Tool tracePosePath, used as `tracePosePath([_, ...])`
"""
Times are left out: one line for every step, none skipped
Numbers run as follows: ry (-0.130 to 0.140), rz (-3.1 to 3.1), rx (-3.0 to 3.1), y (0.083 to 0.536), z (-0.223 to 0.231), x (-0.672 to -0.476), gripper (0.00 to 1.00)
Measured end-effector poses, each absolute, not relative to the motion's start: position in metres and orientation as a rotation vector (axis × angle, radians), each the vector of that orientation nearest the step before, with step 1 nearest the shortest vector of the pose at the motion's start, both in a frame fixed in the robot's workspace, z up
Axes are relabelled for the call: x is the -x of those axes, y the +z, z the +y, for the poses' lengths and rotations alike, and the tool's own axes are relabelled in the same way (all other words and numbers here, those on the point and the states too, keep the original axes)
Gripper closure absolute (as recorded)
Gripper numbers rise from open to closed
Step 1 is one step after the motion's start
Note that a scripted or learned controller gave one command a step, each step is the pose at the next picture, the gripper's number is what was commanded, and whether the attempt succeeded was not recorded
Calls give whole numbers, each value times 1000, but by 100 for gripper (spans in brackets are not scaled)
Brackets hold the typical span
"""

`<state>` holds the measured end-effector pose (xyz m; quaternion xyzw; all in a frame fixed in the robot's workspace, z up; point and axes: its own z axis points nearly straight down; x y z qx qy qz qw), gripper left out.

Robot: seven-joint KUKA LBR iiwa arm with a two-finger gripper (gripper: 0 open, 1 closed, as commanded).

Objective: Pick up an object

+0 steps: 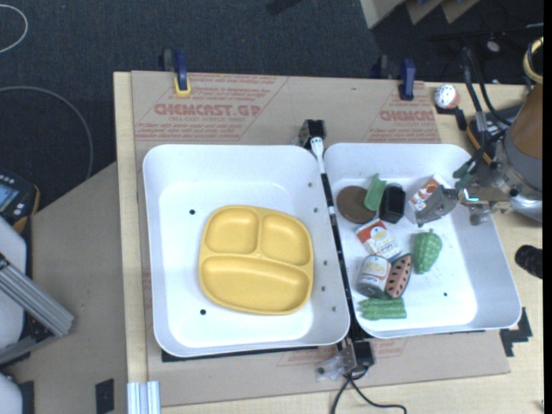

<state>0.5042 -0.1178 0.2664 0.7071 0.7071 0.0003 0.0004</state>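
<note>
Starting on the left: one shallow white left bin (pixel 164 257), and in it just one thing, a yellow plastic three-compartment tray (pixel 256 259), lying flat.

Over to the white right bin (pixel 492 291), where the pickable clutter sits toward its left half: one round brown disc (pixel 350 204), one green block (pixel 374 191), one black cylinder (pixel 393 203), one red-and-white packet (pixel 377 233), one small tin can (pixel 373 273), one orange spotted piece (pixel 398 276), one flat green piece (pixel 382 309), one bumpy green toy (pixel 426 250) and one small red-and-white item (pixel 423 195).

At the right the gripper (pixel 444 205) reaches in low beside that last item; whether it is spread or closed I cannot tell. This reads as the approach. Next comes settling squarely over one piece and closing cleanly.
</note>
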Motion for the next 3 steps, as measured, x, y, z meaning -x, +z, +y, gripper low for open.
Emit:
tracePosePath([3, 2219, -2218, 277, -118, -505, 100])
tracePosePath([5, 2218, -2216, 287, -118, -506, 100])
tracePosePath([8, 2216, -2214, 298, -117, -506, 100])
